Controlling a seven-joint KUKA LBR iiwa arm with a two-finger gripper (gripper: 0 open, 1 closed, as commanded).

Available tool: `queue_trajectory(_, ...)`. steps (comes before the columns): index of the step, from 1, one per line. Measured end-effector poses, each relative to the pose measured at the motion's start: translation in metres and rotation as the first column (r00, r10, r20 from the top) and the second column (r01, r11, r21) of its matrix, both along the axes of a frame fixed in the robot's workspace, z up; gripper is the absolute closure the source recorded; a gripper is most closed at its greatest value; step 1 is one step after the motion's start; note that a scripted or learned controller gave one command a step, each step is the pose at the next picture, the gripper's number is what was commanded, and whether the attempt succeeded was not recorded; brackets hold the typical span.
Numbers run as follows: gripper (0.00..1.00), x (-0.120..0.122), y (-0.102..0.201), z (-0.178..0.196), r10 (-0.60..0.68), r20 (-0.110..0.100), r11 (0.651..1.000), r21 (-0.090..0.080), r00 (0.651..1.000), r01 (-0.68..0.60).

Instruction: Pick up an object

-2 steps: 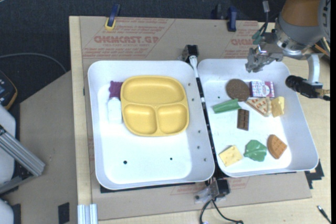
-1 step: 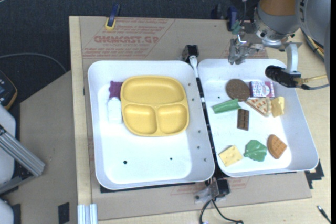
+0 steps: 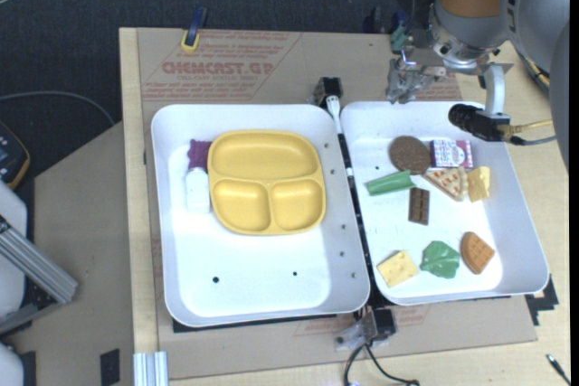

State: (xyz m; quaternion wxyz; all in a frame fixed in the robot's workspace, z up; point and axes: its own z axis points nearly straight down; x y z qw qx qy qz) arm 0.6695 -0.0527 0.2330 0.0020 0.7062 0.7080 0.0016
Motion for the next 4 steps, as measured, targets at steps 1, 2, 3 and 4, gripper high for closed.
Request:
queue_trajectory(1, 1.0, -0.004, 0.005, 0.002, -0.001, -0.004, 1.0, 0.0, 1.0, 0.001)
queue_trajectory(2, 1.0, -0.007, -0.005, -0.013, -0.004, -0.008, 1.0, 0.0, 1.0, 0.004)
queue_trajectory(3, 1.0, 0.004, 0.01, -0.004, 0.0, 0.0, 1.0, 0.0, 1.0, 0.0)
queue_trajectory(4, 1.0, 0.004, 0.006, -0.003, -0.002, -0.001, 1.0, -0.001, 1.0, 0.002)
